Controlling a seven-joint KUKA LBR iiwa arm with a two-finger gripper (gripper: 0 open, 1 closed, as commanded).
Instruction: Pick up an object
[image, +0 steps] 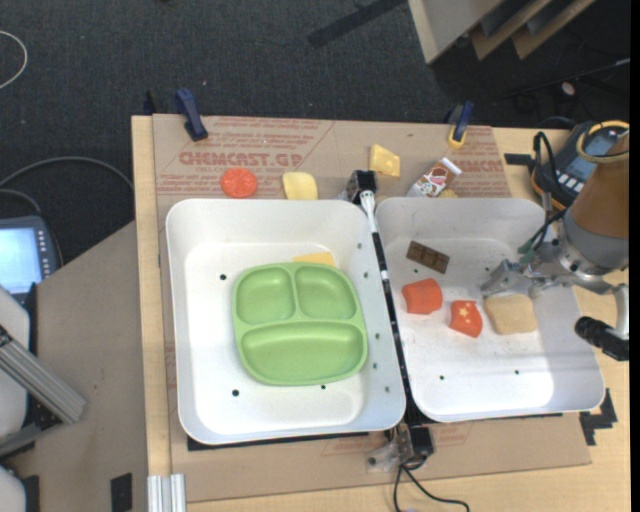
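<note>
The right bin (500, 395) holds a brown chocolate bar (428, 257), a red-orange block (423, 296), a small red piece (466, 317) and a tan bread-like piece (512, 315). My gripper (516, 280) hangs low over the bin's right half. It sits just above the far edge of the tan piece, and nothing is visibly held in it. The grey arm with its orange band (604, 205) comes in from the right, above the gripper.
In the left bin (200, 300) lies a green divided plate (298, 323) with a pale yellow piece (314, 259) behind it. Behind the bins, on the cardboard, lie an orange disc (238, 182), two yellow pieces (299, 185) (384, 159) and a wrapped snack (434, 180). Blue clamps (190, 113) (460, 122) grip the board's far edge.
</note>
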